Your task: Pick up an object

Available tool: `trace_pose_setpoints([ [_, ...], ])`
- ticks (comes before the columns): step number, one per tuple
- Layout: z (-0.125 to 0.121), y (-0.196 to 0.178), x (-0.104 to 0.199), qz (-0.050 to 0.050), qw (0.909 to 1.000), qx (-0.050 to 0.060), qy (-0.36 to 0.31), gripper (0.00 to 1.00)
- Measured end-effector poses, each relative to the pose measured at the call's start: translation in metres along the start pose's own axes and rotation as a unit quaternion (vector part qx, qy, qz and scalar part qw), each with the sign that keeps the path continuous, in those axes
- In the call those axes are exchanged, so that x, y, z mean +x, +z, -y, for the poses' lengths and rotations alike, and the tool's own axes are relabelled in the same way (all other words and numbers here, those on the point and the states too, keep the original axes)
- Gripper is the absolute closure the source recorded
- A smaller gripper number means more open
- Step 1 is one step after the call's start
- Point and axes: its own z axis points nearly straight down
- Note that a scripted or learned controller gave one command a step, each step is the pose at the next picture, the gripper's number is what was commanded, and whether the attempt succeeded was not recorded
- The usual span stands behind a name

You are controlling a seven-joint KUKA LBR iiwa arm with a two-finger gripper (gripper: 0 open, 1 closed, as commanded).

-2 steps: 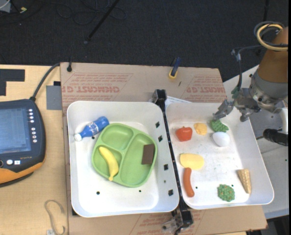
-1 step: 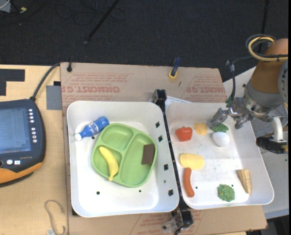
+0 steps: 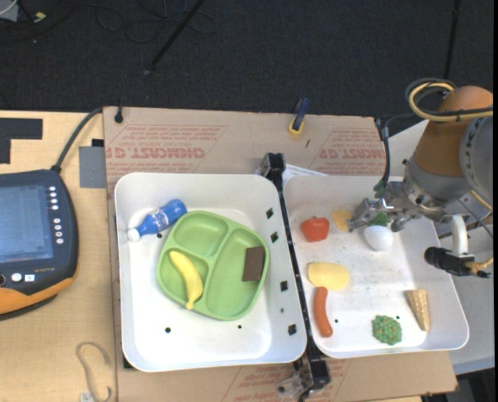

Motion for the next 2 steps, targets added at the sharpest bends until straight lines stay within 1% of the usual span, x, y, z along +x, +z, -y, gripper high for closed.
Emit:
trace_pose_setpoints([
  [1, 0.0, 0.027, 0.004, 0.0, 1.0, -0.001, -0.002, 0.0],
  [2, -0.001, 0.015, 0.003, 0.0, 1.0, -0.001, -0.003, 1.0],
])
